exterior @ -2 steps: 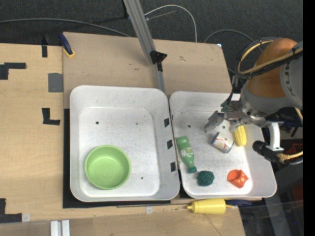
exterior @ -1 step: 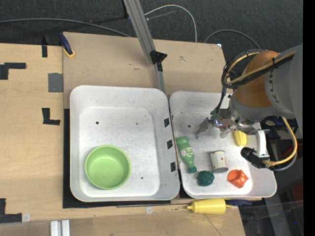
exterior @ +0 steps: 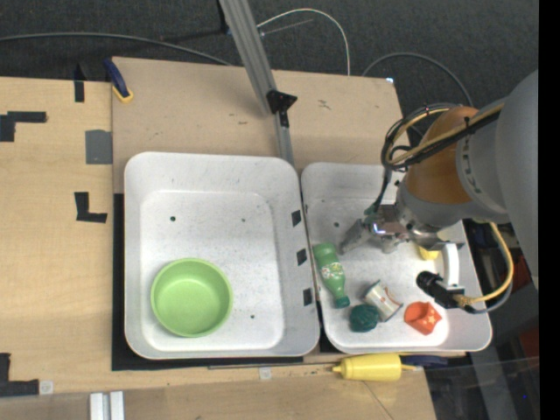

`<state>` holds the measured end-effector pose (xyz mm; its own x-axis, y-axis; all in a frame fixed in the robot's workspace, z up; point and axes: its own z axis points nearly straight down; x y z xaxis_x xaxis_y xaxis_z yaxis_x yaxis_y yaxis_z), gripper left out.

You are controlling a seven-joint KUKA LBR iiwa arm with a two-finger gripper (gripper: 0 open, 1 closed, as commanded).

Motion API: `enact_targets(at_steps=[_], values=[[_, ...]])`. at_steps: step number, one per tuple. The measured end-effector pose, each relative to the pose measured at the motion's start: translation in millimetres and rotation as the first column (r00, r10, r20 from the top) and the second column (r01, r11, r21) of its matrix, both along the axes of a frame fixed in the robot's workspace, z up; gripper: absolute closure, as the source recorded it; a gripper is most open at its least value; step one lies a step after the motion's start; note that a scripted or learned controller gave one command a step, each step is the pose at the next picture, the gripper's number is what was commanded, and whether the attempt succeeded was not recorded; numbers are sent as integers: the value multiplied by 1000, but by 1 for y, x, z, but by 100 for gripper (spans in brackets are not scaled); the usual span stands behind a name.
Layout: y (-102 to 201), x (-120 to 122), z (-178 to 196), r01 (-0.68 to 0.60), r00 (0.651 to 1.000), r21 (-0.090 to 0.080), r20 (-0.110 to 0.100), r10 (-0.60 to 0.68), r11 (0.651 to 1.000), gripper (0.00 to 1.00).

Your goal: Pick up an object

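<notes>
Objects for you to pick lie along the right bin's (exterior: 350,178) front edge: a green bottle (exterior: 331,274), a dark green lump (exterior: 363,318), a small can (exterior: 382,297) and an orange block (exterior: 422,317). Your gripper (exterior: 378,230) hangs over that bin's middle, behind them; its state you cannot tell. A green bowl (exterior: 191,297) sits in the left bin's (exterior: 210,169) front-left corner.

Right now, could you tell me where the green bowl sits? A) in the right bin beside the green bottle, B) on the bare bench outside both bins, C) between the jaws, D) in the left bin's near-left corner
D: the green bowl sits alone in the left bin, toward its near-left corner, apart from the green bottle in the right bin.
</notes>
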<state>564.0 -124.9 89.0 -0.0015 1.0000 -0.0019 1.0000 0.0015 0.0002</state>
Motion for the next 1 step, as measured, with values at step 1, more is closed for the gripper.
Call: enact_targets(at_steps=[1], values=[[1, 0, 11, -1, 1000, 2, 0, 1, 1000, 100]])
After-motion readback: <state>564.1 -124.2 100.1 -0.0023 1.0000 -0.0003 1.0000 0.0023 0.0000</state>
